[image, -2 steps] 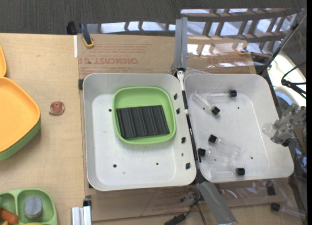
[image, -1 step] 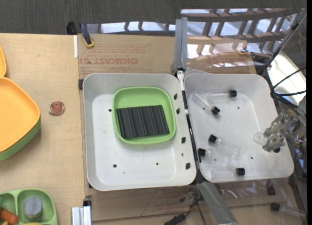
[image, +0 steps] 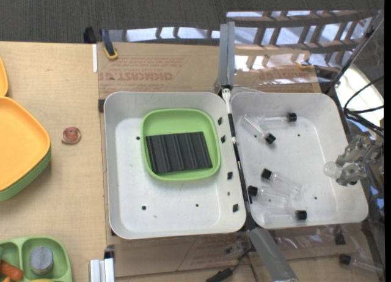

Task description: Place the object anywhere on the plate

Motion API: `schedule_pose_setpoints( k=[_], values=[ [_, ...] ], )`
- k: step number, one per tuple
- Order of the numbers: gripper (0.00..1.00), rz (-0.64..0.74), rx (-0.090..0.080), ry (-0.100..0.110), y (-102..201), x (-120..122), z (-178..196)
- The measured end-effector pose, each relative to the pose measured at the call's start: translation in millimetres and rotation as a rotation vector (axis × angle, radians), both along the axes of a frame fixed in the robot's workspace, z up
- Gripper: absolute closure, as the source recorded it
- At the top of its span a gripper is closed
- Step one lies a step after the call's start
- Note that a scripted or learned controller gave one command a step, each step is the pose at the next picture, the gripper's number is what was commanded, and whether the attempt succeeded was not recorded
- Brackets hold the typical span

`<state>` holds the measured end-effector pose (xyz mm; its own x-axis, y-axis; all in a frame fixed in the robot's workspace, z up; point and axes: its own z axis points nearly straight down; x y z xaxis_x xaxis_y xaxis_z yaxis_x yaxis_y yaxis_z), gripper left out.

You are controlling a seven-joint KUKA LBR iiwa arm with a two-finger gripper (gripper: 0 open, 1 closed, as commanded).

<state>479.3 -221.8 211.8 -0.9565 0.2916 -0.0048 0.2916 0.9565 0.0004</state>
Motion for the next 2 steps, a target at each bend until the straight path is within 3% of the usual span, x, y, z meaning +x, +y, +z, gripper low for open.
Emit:
schedule_pose_setpoints(
  k=[2],
  values=[
    [1.00,0.226,0.000,0.002,13.2,-0.5,-28.9]
  ],
)
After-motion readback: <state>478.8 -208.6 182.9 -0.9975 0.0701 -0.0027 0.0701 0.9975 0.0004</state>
